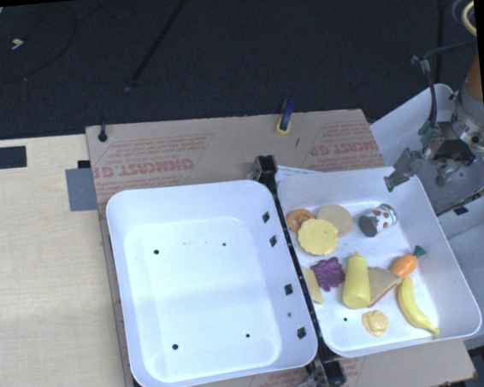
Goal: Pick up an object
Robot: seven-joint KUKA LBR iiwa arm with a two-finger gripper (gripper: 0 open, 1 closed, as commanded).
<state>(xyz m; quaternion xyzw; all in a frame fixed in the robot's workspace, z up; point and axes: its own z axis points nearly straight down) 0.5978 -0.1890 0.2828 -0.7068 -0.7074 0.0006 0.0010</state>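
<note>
Tool (418, 164) hangs at right, wrist tilted leftward.

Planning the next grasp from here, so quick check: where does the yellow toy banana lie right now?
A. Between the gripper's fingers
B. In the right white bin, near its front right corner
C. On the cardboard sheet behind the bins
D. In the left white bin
B: the yellow toy banana lies in the right white bin near its front right corner, just below the small orange toy carrot.
</note>
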